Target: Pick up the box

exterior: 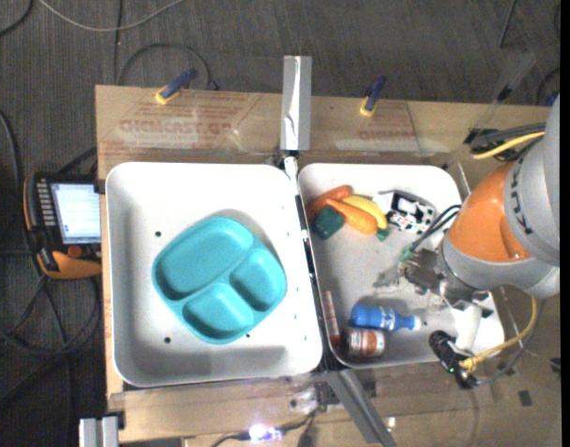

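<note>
Right bin (pixel 471 338): the box (pixel 406 210), white with black print, lies near the upper edge, just right of a yellow toy banana (pixel 364 212), an orange piece (pixel 330 196) and a green piece (pixel 329 223). The gripper (pixel 417 266) sits low over the bin's middle right, below the box and apart from it; whether it is spread or closed cannot be told, nothing seen in it. Lower in the frame lie a blue bottle (pixel 383 319) and a can (pixel 364 343); the left bin (pixel 127 250) holds a teal divided plate (pixel 220 277).
</note>
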`<move>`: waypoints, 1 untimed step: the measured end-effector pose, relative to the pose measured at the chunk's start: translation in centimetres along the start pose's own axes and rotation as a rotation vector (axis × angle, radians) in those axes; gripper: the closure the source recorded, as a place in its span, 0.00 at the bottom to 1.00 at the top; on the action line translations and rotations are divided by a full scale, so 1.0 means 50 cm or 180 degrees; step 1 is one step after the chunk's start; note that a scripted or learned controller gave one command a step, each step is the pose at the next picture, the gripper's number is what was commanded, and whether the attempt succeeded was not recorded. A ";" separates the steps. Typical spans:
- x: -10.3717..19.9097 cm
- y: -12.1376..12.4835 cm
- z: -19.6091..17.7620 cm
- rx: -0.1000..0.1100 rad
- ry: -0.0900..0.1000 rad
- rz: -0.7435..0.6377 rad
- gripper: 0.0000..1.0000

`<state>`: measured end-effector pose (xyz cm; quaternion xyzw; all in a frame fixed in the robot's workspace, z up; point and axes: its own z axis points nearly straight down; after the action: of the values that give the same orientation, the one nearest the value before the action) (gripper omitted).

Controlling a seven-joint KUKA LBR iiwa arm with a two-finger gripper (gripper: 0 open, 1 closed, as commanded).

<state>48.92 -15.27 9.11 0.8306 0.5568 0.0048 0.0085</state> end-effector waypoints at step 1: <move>0.002 0.001 -0.019 0.0007 0.0008 -0.0003 1.00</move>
<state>48.99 -15.18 10.04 0.8303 0.5572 0.0052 0.0069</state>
